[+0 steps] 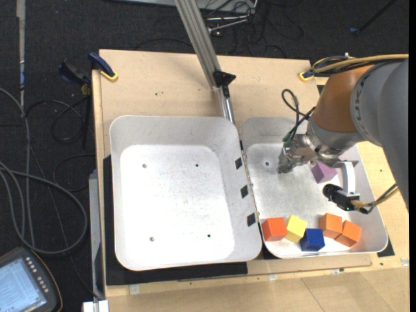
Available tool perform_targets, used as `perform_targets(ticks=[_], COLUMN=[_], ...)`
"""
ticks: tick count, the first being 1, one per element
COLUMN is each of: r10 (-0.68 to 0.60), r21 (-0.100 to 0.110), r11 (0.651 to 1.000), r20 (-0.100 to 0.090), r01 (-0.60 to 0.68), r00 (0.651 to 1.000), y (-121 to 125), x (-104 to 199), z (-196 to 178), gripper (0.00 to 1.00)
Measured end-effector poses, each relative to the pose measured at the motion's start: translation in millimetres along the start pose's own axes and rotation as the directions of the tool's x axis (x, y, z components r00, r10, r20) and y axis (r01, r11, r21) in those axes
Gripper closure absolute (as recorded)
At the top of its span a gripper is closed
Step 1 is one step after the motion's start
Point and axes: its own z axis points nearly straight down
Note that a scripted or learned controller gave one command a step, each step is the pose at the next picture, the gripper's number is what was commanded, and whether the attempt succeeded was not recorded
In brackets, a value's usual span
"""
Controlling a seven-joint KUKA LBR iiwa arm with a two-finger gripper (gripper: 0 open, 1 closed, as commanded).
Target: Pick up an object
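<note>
- The arm point(364, 103) is reaching in from the right over the right-hand bin point(260, 135), grey body with the orange band showing above the wrist.
- The gripper point(286, 164) is hanging low over the upper middle of that bin's floor, pointing down and a bit left. Honestly can't tell how it's set from this angle, it's just a dark blob at the tip, and I'm not seeing anything held in it.
- A purple block point(323, 171) is sitting just right of the gripper, partly tucked under the wrist.
- The rest of the blocks are bunching up along the bin's near edge: an orange block point(274, 228) at the left, a yellow block point(296, 227) touching it, a blue block point(312, 239) just beside the yellow one, then two more orange blocks point(342, 228) pressed together toward the right corner.
- The left bin point(123, 142) is lying right next to it, rims meeting in the middle.
- A tablet-looking screen point(23, 285) is glowing at the bottom left corner on the floor, but the text is way too small to read.
- Not spotting any readable brands or labels anywhere.
</note>
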Motion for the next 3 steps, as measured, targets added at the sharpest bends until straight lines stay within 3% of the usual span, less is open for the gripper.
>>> perform_targets(ticks=[2, 3], r10=[-0.005, -0.004], r21=[-0.007, -0.007], r11=[1.000, 1.000], r20=[0.001, 0.003], r01=[0.005, 0.004], r00=[1.000, 1.000], y=[17, 18], x=[7, -3], z=[-101, -157], gripper=[1.00, 1.00])
